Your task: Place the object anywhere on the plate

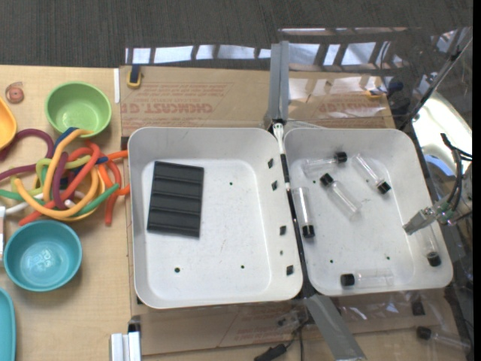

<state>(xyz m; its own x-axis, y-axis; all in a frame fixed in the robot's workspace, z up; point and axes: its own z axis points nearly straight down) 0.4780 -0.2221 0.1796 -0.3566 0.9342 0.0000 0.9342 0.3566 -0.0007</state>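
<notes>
I cannot tell if my gripper [425, 219] is released or clenched at the right bin's [376, 235] edge, so I should centre on the capped tube [431, 250] beside it, then carry it to the black plate [176, 199] in the left bin [233, 235].

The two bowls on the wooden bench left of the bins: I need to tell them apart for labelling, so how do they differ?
The green bowl is lime green, the blue bowl is turquoise. The green bowl sits farther back, above the tangle of coloured cords; the blue bowl sits nearer, below it. The blue bowl looks wider. Both are round, upright and open-topped.
</notes>
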